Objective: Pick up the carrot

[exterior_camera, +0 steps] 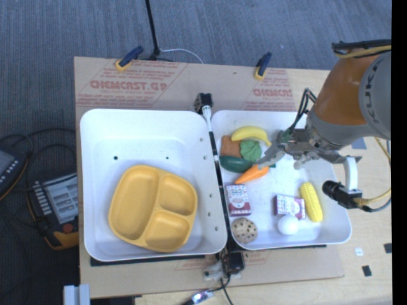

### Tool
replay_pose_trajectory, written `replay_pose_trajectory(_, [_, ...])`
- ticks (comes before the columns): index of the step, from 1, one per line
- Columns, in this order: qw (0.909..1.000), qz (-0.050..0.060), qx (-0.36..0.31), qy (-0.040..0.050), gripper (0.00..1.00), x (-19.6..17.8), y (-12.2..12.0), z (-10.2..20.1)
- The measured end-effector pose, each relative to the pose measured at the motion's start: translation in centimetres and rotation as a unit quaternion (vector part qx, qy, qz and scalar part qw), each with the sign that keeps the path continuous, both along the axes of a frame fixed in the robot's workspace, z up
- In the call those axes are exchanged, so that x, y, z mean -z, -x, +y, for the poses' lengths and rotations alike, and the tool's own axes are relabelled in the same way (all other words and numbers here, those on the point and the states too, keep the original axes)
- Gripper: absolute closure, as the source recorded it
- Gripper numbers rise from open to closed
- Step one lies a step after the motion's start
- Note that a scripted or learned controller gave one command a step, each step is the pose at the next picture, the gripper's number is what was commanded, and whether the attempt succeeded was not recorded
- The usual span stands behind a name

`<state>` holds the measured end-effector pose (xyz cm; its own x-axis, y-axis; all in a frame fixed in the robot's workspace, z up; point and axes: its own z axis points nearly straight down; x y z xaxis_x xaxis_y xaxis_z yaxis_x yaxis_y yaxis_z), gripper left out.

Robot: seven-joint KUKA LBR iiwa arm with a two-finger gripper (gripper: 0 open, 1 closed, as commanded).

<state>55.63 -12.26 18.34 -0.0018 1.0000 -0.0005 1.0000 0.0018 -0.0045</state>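
The carrot [252, 173] lies slanted in the right bin [331, 232], right of frame centre, its thick end low-left near a small red carton [238, 201] and a green vegetable [234, 163] just above. The gripper [278, 152] hovers at its upper-right tip. Whether the jaws are spread or pressed together cannot be told. Judgement: the jaws should straddle the carrot's middle, across its width, clear of the green vegetable.

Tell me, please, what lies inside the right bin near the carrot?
In the right bin, the carrot lies beside a green vegetable, below a banana. Nearby: two small cartons, a cookie, an egg, corn. The gripper covers the bin floor beneath it.
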Motion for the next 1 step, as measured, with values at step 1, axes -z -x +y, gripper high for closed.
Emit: replay_pose_trajectory(1, [0.9932, -0.005, 0.117, -0.0008, 0.00, 9.38, -1.43, -0.27])
